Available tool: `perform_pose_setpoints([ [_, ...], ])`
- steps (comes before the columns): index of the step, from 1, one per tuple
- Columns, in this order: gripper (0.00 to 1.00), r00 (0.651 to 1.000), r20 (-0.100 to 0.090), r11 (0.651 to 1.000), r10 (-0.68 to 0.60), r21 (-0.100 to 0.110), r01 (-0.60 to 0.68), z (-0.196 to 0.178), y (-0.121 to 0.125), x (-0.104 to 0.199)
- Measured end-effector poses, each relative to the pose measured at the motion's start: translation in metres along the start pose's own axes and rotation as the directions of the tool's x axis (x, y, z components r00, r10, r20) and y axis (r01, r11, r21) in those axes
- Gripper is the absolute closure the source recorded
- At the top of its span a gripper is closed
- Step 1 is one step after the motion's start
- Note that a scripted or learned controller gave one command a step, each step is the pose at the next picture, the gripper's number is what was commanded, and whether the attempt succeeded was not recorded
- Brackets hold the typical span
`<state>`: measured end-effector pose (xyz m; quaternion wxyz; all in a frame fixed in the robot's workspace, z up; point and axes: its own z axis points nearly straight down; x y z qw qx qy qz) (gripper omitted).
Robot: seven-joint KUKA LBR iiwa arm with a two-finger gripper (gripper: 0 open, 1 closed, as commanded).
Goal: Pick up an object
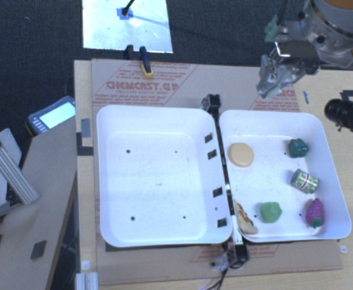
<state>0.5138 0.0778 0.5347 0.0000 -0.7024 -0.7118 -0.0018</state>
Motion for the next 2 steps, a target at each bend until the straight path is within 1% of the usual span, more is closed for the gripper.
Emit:
perform_pose_setpoints([
  [1,1.0,1.0,0.001,1.0,0.001,0.006,-0.001,0.051,0.014,0.086],
  [2,1.0,1.0,-0.003,1.0,0.001,-0.003,-0.001,-0.003,0.0,0.162],
])
